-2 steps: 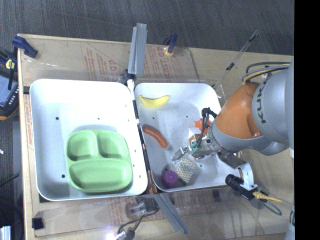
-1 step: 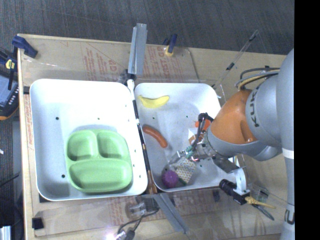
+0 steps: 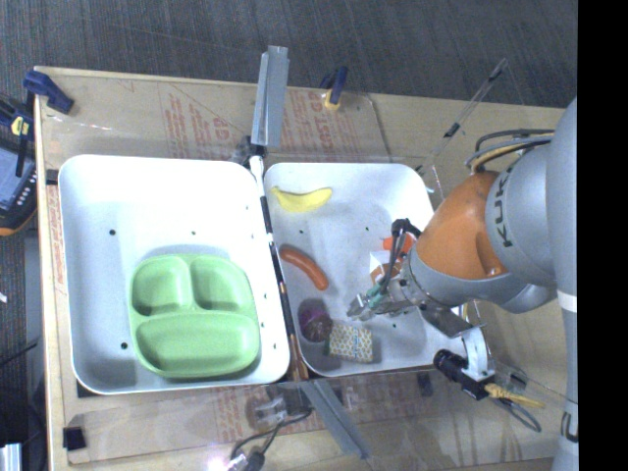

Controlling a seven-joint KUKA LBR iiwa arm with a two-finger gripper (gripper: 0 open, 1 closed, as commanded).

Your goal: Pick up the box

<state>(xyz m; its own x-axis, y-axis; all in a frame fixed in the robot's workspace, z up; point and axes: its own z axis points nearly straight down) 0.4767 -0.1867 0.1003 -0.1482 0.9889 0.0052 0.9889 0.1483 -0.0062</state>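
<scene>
The left bin [image 3: 88, 263] holds 1 green tray [image 3: 193, 314], well clear of the work. In the right bin [image 3: 343, 180], a banana [image 3: 302, 198], a sausage [image 3: 304, 266] and a purple item [image 3: 315, 318] lie left of the patterned box [image 3: 351, 342], which sits by the near wall. The gripper [image 3: 371, 303] hovers just above it; whether its claw is released or clenched cannot be told. The risk: closing on the purple item touching the box, or pinching against the wall.

The bench [image 3: 147, 116] carries 2 white bins side by side: left bin [image 3: 88, 194], right bin [image 3: 353, 180].
</scene>
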